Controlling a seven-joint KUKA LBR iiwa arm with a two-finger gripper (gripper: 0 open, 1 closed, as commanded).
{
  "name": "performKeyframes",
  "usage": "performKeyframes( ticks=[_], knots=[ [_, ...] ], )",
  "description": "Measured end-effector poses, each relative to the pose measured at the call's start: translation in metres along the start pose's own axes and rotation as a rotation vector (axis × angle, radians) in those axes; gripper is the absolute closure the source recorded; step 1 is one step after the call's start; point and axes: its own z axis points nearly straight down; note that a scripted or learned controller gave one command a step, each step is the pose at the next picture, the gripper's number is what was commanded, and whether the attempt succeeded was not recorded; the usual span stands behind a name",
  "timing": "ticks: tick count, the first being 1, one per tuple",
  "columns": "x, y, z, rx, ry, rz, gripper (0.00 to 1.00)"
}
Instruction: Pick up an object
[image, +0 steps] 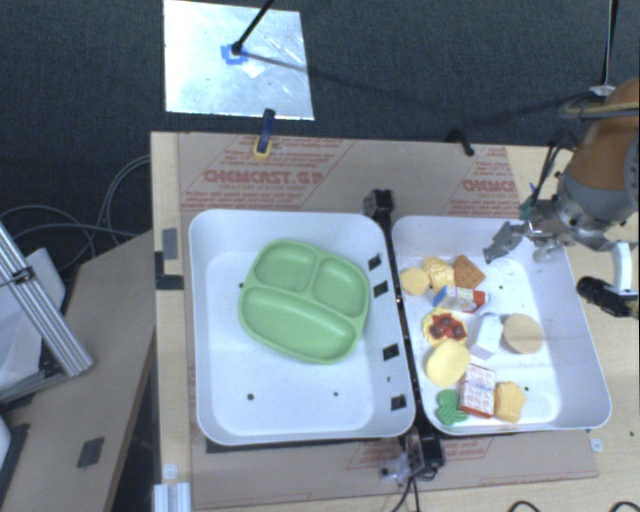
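The jaws (525, 238) hang spread and apparently empty over the right bin's (575, 345) far corner, toy food (462, 340) heaped along its left side beneath; the approach is on, and the arm must next swing left and descend onto one piece

One fixed cam, overhead — slanted, both bins (300, 225)
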Motion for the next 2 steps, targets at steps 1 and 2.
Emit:
performKeyframes(
  ticks=[1,2],
  knots=[
    [0.0022,0.0076,0.0591,-0.003,-0.001,0.0,0.0],
    [0.0022,0.0113,0.0641,-0.01,-0.002,-0.001,0.0]
  ],
)
